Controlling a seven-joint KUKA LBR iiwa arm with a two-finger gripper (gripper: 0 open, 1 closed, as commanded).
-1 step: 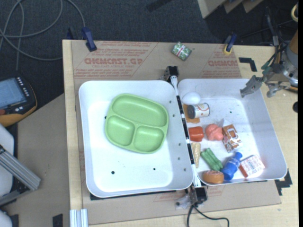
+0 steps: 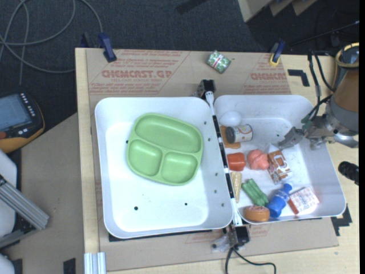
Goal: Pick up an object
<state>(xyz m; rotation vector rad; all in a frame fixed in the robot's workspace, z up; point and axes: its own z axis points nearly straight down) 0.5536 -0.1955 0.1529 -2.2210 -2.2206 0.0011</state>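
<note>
Bench (image 2: 171, 76), brown board top, bearing two white bins side by side: left bin (image 2: 114, 170) with a green three-compartment plate (image 2: 165, 148) lying flat; right bin (image 2: 325, 164) with a cluster of small objects (image 2: 262, 178) in its near-left part, among them a red block, a pink lump, a green piece and a blue bottle. Arm, grey with orange band, entering from the right and bent low over the right bin's far-right area. Hand (image 2: 293, 137) pointing left, above bare bin floor just right of the cluster; fingers apart, nothing between them.

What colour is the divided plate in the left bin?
Light green, plain with no pattern; the divided plate shows best in the camera view.
</note>
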